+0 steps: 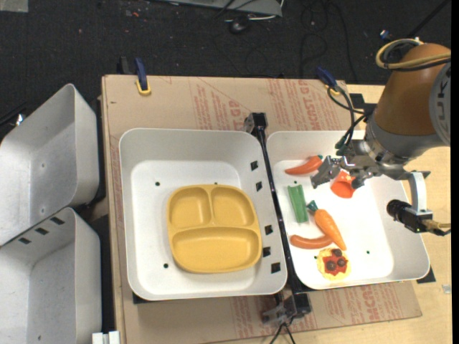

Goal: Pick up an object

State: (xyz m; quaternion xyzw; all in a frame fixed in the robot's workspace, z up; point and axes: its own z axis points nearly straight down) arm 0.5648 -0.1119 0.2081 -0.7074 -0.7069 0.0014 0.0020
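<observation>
orange-red plastic, a small pepper-like piece (343, 185), sits in the right bin (409, 267), in its upper half, and it is the item closest to the gripper (343, 172). you should treat it as the likeliest target. the gripper hangs directly over the piece's upper edge, so that from the slanted camera the two overlap; you cannot tell from this view whether they touch or whether the gripper stands clear above it. you also cannot tell how the gripper is set, since dark hardware and the wrist hide it. do not assume a hold.

the deciding relation is short: the piece lies just below and a touch right of the gripper in the view, nearly underneath it. judged from this, the coming move is mostly a straight descent with little sideways correction. the piece looks stubby, with no clear long axis, so wrist angle should matter little.

note the neighbours. a red chilli (305, 165) lies just left of the gripper, long axis running left to right and tilted up at its right end. a green stick (297, 201) lies lower left, long axis running up and down the view. a carrot (328, 223) lies below the pepper piece, slanting down to the right. all three stand apart from the target, the chilli the nearest of them.
</observation>
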